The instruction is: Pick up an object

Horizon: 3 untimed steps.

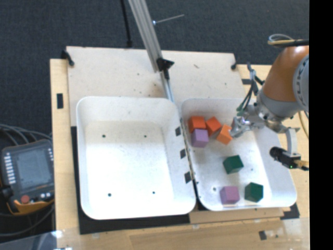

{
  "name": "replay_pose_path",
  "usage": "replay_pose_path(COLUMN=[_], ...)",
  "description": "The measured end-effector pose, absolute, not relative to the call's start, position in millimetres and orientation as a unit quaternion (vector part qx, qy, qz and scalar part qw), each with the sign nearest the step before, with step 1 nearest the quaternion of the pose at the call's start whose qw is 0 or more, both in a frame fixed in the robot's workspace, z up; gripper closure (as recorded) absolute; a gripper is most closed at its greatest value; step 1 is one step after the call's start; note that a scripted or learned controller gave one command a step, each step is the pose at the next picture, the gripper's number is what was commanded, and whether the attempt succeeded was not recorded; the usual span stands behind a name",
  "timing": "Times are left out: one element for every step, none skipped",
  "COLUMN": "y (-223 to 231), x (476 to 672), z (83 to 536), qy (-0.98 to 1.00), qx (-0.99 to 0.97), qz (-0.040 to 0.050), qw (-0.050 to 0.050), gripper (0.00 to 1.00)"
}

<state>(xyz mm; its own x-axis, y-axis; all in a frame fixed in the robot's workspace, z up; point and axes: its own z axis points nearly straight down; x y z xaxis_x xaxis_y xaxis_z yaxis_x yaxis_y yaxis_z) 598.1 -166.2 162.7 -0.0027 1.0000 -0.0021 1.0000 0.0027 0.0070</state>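
We've got two white bins on the bench, and all the blocks sit in the right bin; the left bin just shows some dark specks. Up near the divider there's a tight little cluster: an orange block, a second orange block right beside it, and a purple block tucked under the first one, touching it. A third orange block lies tilted just to the right of that bunch. Farther down we see a green block on its own, then another purple block and a second green block near the bin's front rim. A slanted metal rail runs down from the top to the gap between the bins. The arm comes in from the right, orange band up high, wrist angled down-left, and the gripper sits right at the tilted orange block. We can't tell whether it's spread or closed from here, or whether it has the block.
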Motion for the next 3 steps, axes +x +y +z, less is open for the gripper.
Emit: replay_pose_path(y=[-177, -179, -134], x=[597.9, 599.3, 596.4], z=[220, 275, 276], qy=[0.707, 0.708, 0.709], qx=[0.707, 0.706, 0.705], qz=[0.0016, 0.0018, 0.0005], qw=[0.004, 0.004, 0.0], gripper=[1.0, 1.0, 1.0])
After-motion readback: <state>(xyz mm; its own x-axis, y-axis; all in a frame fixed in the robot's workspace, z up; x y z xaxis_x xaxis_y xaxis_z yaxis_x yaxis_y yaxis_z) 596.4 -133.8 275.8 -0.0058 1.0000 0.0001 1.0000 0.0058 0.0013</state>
